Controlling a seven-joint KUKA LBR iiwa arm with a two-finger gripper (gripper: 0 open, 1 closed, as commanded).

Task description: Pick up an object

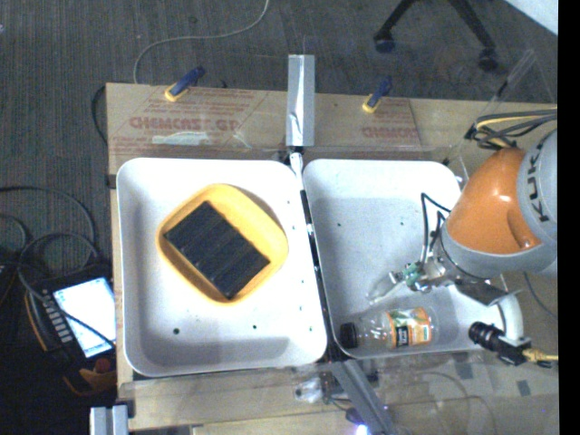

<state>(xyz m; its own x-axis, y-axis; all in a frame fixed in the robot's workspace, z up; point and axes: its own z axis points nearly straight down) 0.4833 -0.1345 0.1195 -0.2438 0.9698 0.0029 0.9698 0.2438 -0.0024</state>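
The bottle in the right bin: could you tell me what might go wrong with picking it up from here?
1. The bottle lies on its side against the bin's near wall, so the pincer may lack room to straddle it.
2. It is clear and round, so it might roll or slip.

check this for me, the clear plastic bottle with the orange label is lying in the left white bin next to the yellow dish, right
Not quite. The camera view shows the clear plastic bottle with the orange label lying in the right white bin, near its front edge. The yellow dish holding a dark ribbed block sits alone in the left white bin.
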